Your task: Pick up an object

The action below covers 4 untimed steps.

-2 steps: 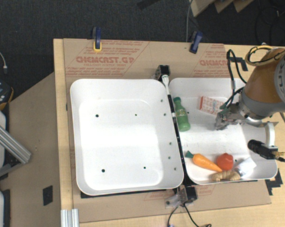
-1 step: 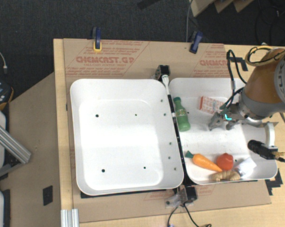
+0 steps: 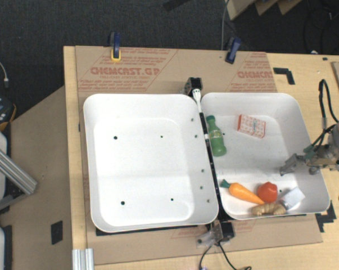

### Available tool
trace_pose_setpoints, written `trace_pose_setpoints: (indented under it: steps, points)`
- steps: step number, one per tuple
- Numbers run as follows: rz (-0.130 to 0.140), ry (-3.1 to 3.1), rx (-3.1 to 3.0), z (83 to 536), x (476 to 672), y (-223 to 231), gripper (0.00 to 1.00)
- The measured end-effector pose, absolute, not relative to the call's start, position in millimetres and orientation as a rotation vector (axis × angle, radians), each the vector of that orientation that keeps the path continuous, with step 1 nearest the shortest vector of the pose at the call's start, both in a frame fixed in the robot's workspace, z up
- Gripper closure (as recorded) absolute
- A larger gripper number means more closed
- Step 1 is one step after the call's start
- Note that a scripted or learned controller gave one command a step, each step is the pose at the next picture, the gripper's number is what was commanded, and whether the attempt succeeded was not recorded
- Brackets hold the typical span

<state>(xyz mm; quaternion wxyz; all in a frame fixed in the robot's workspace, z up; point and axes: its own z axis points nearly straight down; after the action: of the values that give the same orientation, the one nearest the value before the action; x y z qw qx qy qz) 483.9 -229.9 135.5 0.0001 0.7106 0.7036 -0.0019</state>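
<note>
Hovering fingers (image 3: pixel 297 163) above right bin (image 3: pixel 281 103), near tomato (image 3: pixel 267 192)

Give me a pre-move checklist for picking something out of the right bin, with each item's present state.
1. Targets present in the right white bin: ok; green plastic bottle, orange toy carrot, red tomato-like ball.
2. Gripper over that bin: ok, at its right side.
3. Fingers open: cannot tell.
4. Bottle approach: not ok, it lies against the bin's left wall.
5. Carrot isolated: not ok, crowded by the ball.
</note>
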Motion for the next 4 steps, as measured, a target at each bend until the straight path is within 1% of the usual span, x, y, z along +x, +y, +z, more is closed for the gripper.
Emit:
trace_pose_setpoints:
  steps: [1, 2, 3, 4]
  points:
    - [0.000, 2.228, 2.221, 82.5, 488.5, -174.9, 0.00]
    - [0.001, 2.219, 2.220, 94.9, 489.2, -177.9, 1.00]
    - [0.000, 2.219, 2.221, 94.2, 488.8, -177.8, 0.00]
    - [0.006, 2.224, 2.212, 84.4, 558.3, -154.7, 0.00]
